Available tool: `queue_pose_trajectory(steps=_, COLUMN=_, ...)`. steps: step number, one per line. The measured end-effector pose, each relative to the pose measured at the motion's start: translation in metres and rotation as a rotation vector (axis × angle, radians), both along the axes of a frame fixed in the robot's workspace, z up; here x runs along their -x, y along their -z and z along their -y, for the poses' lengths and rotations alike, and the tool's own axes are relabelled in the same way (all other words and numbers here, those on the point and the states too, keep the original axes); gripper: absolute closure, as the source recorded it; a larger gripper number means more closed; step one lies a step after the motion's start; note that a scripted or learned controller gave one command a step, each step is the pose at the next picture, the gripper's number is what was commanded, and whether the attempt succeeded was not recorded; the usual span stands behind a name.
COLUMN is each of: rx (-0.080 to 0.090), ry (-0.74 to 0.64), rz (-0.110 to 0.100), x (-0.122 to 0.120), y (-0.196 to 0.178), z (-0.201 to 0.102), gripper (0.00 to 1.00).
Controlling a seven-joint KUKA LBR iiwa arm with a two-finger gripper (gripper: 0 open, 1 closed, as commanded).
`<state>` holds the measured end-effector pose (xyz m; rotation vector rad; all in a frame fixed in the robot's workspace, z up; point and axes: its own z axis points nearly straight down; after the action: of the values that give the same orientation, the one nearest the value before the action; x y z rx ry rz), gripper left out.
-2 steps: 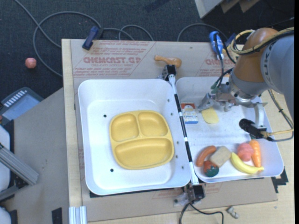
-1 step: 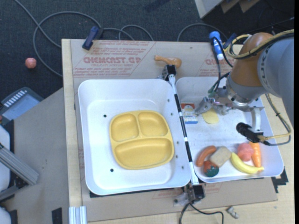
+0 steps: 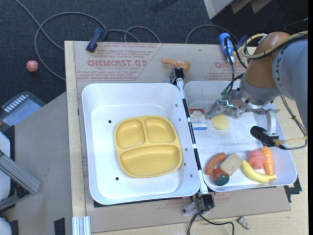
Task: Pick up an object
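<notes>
Floor: dark carpet [image 3: 44, 4] around your bench, black cables [image 3: 54, 26] looping over it.
Stray: small pink ball [image 3: 32, 65] on your left.
Bench: brown board [image 3: 122, 58].

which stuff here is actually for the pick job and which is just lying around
For the job: gripper, pale yellow piece just below it, small carton, sausage, bread slice, banana, carrot, all in the right bin.

Lying about: yellow divided tray, blue clamp, pink ball.

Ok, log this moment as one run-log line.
arm: over right bin | hand: low by pale yellow piece | grasp: unconfirmed | yellow tray: in left bin
</notes>
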<state>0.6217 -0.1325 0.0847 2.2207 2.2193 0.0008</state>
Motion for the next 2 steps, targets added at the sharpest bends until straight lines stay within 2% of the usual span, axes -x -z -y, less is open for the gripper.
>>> queue_pose_trajectory(steps=1, rx=0.005, ry=0.001, rz=0.000, x=0.0015, y=-0.0011, z=-0.0170, gripper=0.00)
queue_pose_trajectory(steps=2, rx=0.002, ry=0.001, rz=0.001, x=0.0009, y=-0.0108, z=-0.0185, gripper=1.00)
